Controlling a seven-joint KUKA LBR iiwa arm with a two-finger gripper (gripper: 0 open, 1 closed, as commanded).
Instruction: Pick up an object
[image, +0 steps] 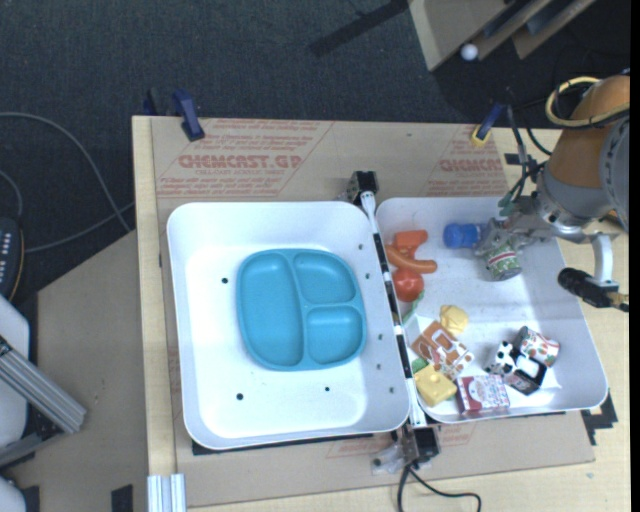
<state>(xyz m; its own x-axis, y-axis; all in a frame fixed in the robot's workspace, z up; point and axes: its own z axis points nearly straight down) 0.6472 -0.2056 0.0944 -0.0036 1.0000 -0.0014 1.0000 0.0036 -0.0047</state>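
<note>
In the right shallow white bin (585, 330), the grey arm's two-finger gripper (507, 238) sits low at the far end, right over a small green-and-white patterned cup-like object (503, 264) and beside a blue cylinder (461, 235); whether it is clamped on anything cannot be told. Along that bin's left wall lie orange and red toy foods (410, 262). At its near end are a yellow block (433, 385), a red-and-white packet (483, 394) and a black-and-white cow toy (513, 362).
</note>
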